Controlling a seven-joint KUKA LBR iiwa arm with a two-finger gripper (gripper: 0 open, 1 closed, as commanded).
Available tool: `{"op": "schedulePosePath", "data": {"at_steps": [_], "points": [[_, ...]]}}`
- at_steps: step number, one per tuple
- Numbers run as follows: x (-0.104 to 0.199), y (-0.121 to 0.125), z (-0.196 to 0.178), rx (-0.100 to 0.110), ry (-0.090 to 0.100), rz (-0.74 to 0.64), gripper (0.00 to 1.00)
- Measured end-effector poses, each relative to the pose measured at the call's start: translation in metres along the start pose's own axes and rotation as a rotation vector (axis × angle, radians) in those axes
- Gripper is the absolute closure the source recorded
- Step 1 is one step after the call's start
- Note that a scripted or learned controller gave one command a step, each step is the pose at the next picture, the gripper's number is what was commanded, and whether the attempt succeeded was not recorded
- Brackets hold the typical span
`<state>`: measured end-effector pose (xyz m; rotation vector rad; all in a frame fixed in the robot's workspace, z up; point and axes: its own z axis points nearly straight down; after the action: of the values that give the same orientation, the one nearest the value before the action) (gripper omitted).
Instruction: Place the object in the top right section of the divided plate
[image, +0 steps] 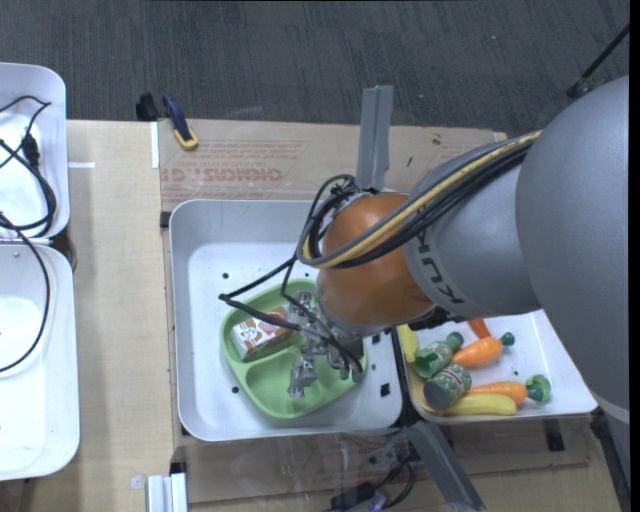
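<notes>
Cardboard-covered bench under me carries a shallow white bin (195, 300) holding the green divided plastic plate (262, 385); a small printed box (256, 337) lies in its left section. I cannot tell my gripper's (318, 362) grip, and dragging could tip that plate

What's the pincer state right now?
Pincer: cannot be told; it hangs over the green divided plate, near the small box.

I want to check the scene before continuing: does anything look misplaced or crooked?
Nothing stands out. A small printed box lies tilted in the green divided plate, inside the left white bin; toy vegetables fill the right bin.
</notes>
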<state>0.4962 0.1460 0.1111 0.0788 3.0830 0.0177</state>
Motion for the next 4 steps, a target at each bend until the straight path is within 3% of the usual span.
{"op": "schedulePosePath", "data": {"at_steps": [1,2,3,4], "points": [[-0.053,-0.087,-0.143,0.013,0.053,-0.011,0.00],[-0.055,-0.087,-0.151,0.011,0.052,-0.007,1.00],[-0.114,-0.123,-0.327,0.004,0.053,-0.299,1.00],[-0.114,-0.123,-0.327,0.004,0.054,-0.299,0.00]]}}
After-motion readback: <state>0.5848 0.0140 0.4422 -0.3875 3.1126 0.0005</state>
